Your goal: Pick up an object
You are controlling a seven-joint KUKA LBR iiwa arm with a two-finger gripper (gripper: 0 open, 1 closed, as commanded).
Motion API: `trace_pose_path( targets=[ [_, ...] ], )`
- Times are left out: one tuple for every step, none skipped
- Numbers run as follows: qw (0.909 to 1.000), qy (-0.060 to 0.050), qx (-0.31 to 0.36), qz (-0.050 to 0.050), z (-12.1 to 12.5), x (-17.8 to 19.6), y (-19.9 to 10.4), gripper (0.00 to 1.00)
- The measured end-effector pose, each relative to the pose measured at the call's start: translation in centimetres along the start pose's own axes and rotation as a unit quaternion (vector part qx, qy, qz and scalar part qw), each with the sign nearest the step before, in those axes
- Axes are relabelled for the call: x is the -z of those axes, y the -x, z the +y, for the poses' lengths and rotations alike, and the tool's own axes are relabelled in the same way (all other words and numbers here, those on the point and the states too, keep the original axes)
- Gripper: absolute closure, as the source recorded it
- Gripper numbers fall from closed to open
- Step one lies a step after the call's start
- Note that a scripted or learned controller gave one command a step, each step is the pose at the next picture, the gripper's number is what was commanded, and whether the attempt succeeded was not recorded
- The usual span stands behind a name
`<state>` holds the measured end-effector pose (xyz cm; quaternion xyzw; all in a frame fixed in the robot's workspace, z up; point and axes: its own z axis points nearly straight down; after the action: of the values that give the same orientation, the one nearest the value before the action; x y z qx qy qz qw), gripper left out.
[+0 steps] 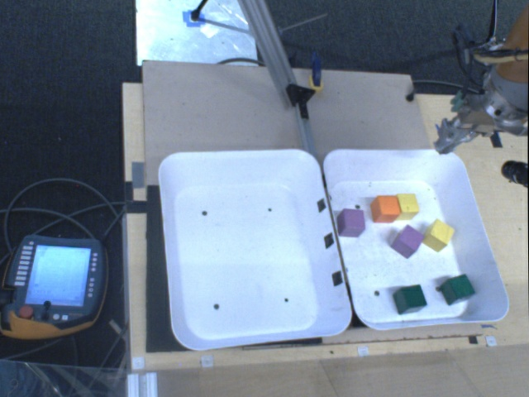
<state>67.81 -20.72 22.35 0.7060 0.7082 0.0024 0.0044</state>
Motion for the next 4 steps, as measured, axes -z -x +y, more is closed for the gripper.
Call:
trace_pose_path(
  targets=[
    [1.0000,-0.001,0.000,0.000,0.3,4.5,0.3,1.00],
    [1.0000,-0.004,0.004,0.002,-0.5,4.9,-5.6,1.00],
    [1.0000,-0.004,0.004,0.003,-1.1,4.8,-11.8,1.00],
    [1.0000,-0.004,0.004,0.003,-1.2,5.2,-16.9,1.00]
  ],
)
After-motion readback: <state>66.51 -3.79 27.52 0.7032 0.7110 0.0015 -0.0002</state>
